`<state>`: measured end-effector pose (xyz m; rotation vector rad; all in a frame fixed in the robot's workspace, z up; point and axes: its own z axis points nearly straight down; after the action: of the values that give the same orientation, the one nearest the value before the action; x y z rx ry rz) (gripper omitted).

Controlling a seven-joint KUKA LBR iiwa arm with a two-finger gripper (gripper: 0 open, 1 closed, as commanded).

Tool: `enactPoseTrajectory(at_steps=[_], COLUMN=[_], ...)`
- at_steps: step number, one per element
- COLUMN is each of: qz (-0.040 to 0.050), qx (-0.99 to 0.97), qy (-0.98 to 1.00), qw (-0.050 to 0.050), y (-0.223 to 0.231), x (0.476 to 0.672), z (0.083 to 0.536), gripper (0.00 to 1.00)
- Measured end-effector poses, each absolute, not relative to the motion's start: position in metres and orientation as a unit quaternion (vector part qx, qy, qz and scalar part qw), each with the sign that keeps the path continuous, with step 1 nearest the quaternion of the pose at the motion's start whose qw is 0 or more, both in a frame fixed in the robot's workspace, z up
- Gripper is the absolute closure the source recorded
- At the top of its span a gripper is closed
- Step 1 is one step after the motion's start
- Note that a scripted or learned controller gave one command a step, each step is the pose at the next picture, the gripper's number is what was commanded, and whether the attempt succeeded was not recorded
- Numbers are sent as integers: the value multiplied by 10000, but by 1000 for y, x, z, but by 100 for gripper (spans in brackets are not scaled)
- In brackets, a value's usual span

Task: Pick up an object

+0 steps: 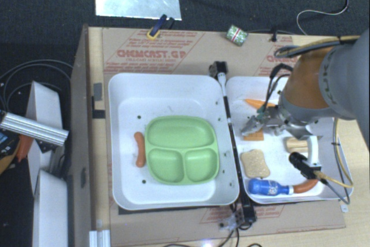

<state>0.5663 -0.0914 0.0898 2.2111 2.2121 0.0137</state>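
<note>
Lower right, one blue bottle (267, 187) lies beside one sausage (305, 186) and one cracker (255, 163); another sausage (139, 149) flanks one green tray (182, 149). Whether the tool (254, 124) is apart or together I cannot tell.

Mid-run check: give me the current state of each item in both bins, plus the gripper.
green tray: flat in left bin, compartments bare
sausage: lying beside tray's left edge
gripper: low in right bin, over orange piece
orange piece: lying flat
carrot: lying flat
cracker: lying flat
blue bottle: on its side
</note>
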Motion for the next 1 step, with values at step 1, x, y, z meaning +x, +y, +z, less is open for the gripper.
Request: enactPoseTrajectory(at_steps=[1], qz=[49], qx=[7072], qy=[7070], qw=[71], y=[-92], x=[566], z=[90], gripper=[0])
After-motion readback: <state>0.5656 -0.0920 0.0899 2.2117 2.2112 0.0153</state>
